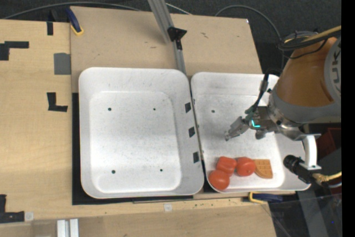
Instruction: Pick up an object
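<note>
Near the front edge of the right bin point(222, 91) lie three red rounded objects: one point(226, 164), a second point(244, 166) to its right, and a third point(219, 179) at the front. An orange, biscuit-like piece point(264, 169) rests just right of them. My gripper point(234, 130) hangs over the middle of the right bin, reaching in from the right and slanting down to the left. It sits a short way behind the red objects, apart from them. Nothing shows in its grasp.
The left bin point(133, 130) stands beside the right one, the two meeting at a raised rim point(194, 136). A grey metal bar point(158, 0) slants down from the back to the bins' junction. The orange-banded arm point(308, 80) covers the right bin's right side.
</note>
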{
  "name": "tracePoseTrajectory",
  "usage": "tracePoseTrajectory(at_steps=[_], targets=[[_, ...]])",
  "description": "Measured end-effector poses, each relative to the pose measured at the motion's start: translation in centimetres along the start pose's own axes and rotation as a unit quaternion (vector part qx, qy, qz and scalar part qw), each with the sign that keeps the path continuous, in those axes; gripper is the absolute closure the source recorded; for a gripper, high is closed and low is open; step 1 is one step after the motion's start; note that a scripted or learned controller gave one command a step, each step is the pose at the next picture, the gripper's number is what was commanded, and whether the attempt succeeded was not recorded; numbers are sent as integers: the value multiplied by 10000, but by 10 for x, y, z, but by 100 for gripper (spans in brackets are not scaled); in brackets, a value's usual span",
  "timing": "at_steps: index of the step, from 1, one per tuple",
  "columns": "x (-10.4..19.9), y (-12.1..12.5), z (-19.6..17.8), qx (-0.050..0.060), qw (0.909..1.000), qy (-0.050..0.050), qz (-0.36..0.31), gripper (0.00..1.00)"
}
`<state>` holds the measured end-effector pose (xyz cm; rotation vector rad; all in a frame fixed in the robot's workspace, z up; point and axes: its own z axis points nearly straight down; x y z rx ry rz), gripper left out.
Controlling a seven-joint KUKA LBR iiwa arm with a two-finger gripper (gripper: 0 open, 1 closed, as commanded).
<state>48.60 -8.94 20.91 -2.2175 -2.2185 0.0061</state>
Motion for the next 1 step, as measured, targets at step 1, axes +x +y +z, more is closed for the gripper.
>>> tracePoseTrajectory(at_steps=[1], targets=[[0, 1, -2, -20, 10000, 1, -7, 0]])
